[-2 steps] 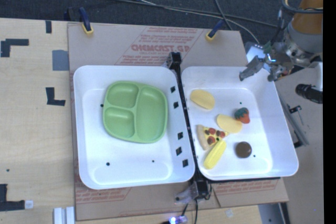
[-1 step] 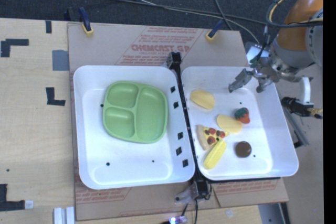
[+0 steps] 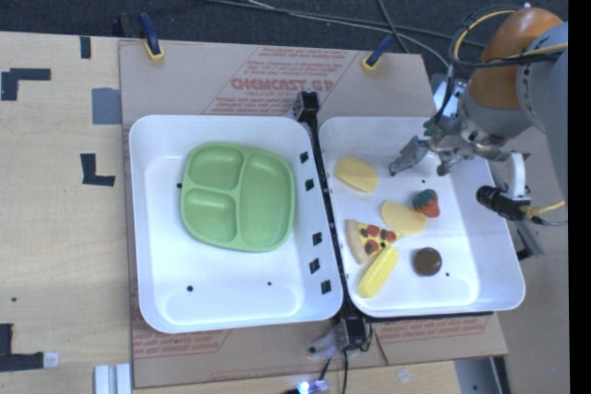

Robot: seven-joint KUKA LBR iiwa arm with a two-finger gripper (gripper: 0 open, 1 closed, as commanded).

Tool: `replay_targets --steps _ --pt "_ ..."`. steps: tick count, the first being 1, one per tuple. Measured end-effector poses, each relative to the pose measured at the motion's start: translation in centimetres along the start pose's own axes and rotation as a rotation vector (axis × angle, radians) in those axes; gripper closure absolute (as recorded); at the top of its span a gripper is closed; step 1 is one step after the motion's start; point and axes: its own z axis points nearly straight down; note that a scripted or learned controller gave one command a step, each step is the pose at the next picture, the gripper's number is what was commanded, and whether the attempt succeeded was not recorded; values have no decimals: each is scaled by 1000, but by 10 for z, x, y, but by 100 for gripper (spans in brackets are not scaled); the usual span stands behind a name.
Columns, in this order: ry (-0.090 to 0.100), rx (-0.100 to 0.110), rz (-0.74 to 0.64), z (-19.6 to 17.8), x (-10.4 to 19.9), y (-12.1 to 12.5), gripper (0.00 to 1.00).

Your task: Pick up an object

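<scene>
I see open white floor at the right bin's (image 3: 503, 291) 12 o'clock. Toy food crowds its 7 o'clock: pizza slice (image 3: 366, 239), corn (image 3: 378, 270), brown cookie (image 3: 427, 261). A green divided plate (image 3: 238, 197) fills the left bin's (image 3: 157, 291) centre.

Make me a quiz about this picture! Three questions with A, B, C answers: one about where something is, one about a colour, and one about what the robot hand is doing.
1. Where is the divided plate?
A. In the left bin
B. In the right bin
C. On the dark floor

2. What colour is that plate?
A. Red
B. Green
C. Blue

3. What is the gripper doing?
A. Holding the plate
B. Holding the pizza slice
C. Open over the right bin, holding nothing

Answers:
1. A, since the plate lies inside the left bin.
2. B, it is light green all over.
3. C, its fingers are spread above the right bin with nothing between them, and the pizza slice lies on the bin floor.
</scene>
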Motion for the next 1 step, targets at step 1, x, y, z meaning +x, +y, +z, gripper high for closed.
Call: replay_targets --steps 1 --pt "-3 -5 0 48 1 0 0"
